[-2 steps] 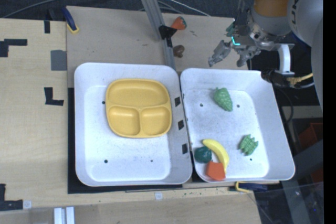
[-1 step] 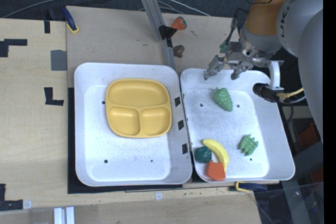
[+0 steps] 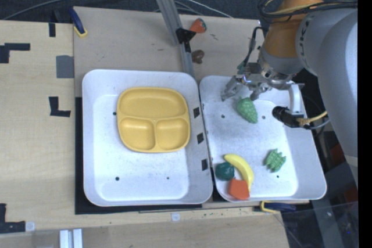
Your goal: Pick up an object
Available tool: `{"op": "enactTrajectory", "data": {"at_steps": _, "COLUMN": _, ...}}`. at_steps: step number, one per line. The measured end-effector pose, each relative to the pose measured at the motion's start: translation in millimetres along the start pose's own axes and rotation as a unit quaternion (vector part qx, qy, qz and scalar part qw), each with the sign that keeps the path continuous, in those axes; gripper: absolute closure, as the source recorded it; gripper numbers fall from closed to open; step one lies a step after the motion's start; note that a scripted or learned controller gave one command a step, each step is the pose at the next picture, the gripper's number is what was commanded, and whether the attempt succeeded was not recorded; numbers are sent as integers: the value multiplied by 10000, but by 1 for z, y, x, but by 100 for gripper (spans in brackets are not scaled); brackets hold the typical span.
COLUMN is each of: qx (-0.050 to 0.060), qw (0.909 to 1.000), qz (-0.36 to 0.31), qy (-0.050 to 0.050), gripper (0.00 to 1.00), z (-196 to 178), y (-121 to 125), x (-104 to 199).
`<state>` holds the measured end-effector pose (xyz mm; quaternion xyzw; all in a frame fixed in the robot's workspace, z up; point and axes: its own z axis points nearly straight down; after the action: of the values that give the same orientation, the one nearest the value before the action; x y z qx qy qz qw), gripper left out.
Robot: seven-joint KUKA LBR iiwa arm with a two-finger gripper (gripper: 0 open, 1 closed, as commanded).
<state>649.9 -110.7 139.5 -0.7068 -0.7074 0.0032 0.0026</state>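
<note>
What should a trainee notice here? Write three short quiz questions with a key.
1. True or false: the yellow tray lies in the left bin.
2. Which item lies nearest the end effector?
A. banana
B. green cone
C. orange block
3. Fill in: the banana lies in the ____ bin.

Key: 1 true; 2 B; 3 right.
</note>
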Motion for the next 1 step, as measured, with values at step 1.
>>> {"op": "enactTrajectory", "data": {"at_steps": 1, "qx": -28, "qw": 10000, "qz": -6, "qy": -6, "gripper": 0, "z": 53, "y": 0, "x": 1}}
